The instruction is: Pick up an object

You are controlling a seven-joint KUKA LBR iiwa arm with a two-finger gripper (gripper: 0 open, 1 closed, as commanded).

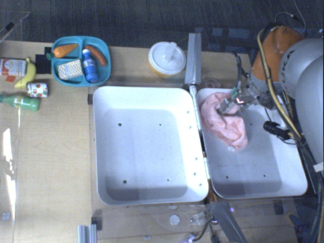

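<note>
Bins: two white bins, the left bin (144, 146) bare, the right bin (258, 171) holding the target.
Cloth: one pink cloth (225, 123) crumpled at the right bin's upper left, near the divider.
Gripper: gripper (234, 101) sits at the cloth's top edge, seemingly placed for a pinch; whether its fingers grip fabric cannot be told.
Bystanders: one blue tray (81, 59), one lidded cup (167, 58), outside the bins.
</note>
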